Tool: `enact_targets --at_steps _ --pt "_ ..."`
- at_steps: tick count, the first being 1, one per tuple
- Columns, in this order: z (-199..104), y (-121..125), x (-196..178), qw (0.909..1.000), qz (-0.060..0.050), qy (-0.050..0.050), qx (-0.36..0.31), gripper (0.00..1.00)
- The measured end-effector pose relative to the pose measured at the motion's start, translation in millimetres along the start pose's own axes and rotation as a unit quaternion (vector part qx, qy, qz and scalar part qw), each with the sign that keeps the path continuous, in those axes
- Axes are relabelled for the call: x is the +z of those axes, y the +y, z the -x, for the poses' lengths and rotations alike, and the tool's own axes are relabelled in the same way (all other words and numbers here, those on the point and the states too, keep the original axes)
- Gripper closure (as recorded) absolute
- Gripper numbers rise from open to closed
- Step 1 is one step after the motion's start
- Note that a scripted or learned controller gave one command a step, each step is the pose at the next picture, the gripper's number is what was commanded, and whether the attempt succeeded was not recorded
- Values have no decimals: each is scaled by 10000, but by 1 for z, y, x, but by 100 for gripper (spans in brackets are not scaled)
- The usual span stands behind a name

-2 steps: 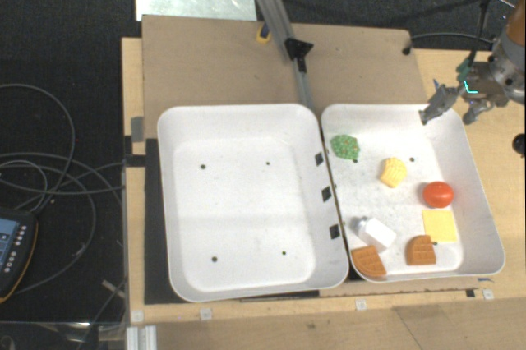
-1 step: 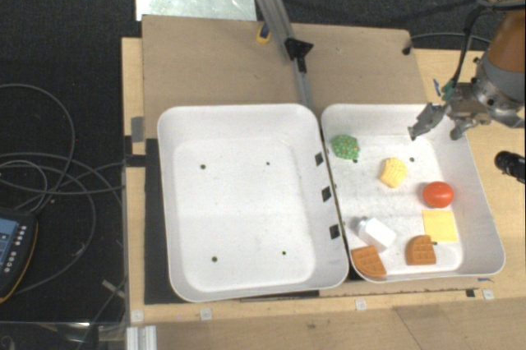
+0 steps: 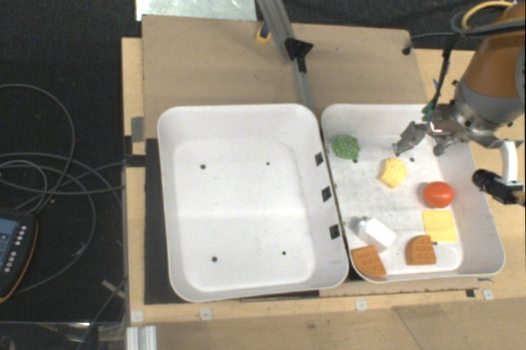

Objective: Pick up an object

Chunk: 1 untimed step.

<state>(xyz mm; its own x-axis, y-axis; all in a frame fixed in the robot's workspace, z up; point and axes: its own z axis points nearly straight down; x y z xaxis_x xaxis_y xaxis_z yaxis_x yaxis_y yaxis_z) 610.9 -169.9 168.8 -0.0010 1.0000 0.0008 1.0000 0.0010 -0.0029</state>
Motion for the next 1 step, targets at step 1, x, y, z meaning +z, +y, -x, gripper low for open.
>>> enact_targets --at_steps 1 --pt "5 -1 43 10000 3 -3 0 0"
